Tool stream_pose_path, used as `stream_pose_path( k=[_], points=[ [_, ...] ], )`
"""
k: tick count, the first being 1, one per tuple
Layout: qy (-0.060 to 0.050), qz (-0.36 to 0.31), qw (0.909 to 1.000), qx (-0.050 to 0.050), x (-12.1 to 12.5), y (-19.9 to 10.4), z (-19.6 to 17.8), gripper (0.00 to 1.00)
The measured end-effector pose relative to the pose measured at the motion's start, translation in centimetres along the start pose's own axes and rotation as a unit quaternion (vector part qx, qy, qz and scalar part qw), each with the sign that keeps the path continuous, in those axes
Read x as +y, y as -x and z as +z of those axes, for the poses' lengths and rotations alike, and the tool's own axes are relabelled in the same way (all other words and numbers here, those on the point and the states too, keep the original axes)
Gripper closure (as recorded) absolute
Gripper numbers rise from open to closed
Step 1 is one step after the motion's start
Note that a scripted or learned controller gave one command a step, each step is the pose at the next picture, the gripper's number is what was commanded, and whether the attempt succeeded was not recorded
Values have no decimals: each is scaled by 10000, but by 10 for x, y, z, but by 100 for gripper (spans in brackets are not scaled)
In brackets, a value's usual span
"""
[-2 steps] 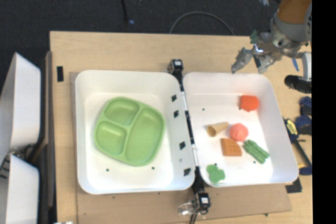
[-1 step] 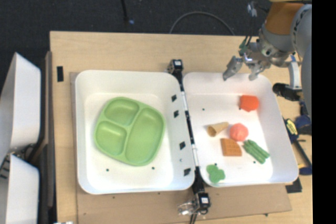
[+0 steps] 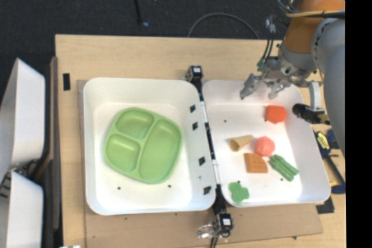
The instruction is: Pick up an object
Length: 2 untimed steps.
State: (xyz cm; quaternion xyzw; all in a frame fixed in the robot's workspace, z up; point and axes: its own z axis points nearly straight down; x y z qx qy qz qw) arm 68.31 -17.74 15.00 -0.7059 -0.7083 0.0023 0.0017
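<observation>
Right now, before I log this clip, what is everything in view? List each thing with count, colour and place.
bins: two, white, side by side on the bench
plate: one, green, divided, in the left bin
block: one, orange, right bin, near the top
cone: one, tan, right bin, middle
ball: one, pinkish red, right of the cone
cracker: one, orange-brown, below the ball
long green piece: one, right of the cracker
small green piece: one, right bin's lower left corner
arm: one, grey with orange band, upper right
claw: one, open, above the right bin's top edge, holding nothing
</observation>
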Motion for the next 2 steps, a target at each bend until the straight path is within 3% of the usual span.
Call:
stream_pose_path(
  k=[1,2],
  points=[
    [-5,-14,10000,1,-1,1,55,0],
    [14,-27,10000,-17,1,2,42,100]
  ],
)
